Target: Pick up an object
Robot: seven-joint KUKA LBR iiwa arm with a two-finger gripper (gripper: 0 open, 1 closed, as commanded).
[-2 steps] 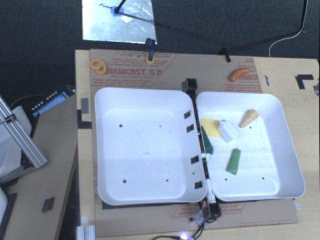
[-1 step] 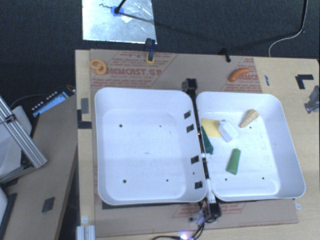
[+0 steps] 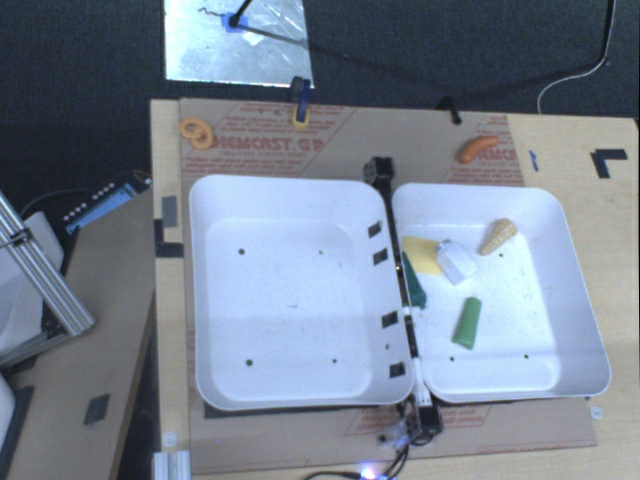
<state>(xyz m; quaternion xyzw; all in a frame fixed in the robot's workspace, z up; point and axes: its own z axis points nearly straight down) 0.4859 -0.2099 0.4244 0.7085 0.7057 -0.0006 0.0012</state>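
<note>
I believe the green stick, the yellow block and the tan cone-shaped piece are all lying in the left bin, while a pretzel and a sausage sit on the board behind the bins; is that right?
Not quite: in the camera view the green stick, yellow block and tan cone-shaped piece lie in the right bin, not the left bin. The pretzel and sausage do sit on the board behind the bins.

- Two shallow white bins sit side by side on a tabletop (image 3: 330, 138); the left bin (image 3: 290, 208) holds nothing visible.
- In the right bin (image 3: 560, 368): a yellow piece (image 3: 424, 256) touching a small white block (image 3: 456, 264), a tan cone-shaped item (image 3: 497, 236), a light green stick (image 3: 466, 322) and a darker green piece (image 3: 413, 286) along the left wall.
- Behind the bins, an orange sausage-shaped toy (image 3: 478, 149) and an orange ring (image 3: 197, 133) lie well apart.
</note>
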